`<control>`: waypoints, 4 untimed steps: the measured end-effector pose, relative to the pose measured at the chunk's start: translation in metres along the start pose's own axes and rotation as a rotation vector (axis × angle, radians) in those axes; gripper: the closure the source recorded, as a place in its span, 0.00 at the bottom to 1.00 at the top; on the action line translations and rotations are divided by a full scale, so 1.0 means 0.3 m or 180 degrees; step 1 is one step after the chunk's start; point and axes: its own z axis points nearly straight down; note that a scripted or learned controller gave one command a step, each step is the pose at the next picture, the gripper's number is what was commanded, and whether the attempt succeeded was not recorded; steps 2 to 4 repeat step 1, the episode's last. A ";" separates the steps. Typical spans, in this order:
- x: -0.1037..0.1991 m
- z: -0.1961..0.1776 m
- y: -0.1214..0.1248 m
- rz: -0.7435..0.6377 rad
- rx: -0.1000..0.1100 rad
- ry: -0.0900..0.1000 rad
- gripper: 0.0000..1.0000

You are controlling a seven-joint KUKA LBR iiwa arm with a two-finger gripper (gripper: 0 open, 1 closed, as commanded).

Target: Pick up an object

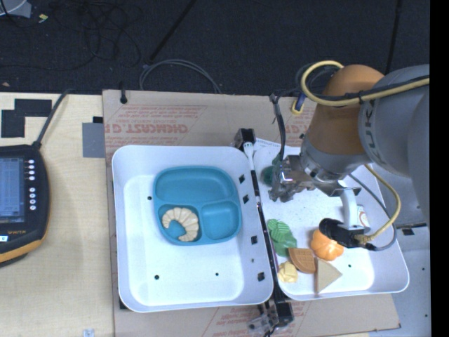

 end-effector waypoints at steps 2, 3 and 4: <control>0.030 -0.219 0.254 0.0013 -0.0016 -0.0014 1.00; 0.030 -0.219 0.254 0.0013 -0.0016 -0.0014 1.00; 0.030 -0.219 0.254 0.0013 -0.0016 -0.0014 1.00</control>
